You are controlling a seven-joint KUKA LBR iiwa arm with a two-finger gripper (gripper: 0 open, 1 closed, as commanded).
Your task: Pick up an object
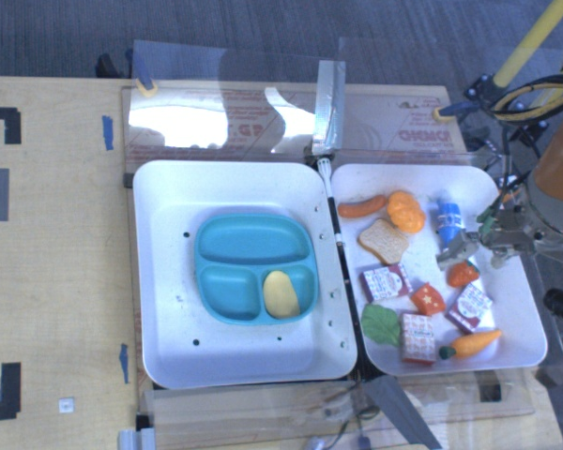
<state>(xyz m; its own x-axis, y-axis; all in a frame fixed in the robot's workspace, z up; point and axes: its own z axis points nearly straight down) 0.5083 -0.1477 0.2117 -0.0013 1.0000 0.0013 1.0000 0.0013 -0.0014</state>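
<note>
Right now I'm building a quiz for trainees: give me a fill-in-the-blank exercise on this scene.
1. The blue divided tray sits in the ____ bin.
2. The yellow potato-shaped piece lies in one of the tray's ____ compartments.
3. The carrot lies in the ____ bin, near its front edge.

Missing words: left; smaller; right

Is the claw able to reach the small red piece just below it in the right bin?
Probably yes. The claw hovers just above the red piece, and nothing covers that piece; the blue bottle stands close beside it.
</note>
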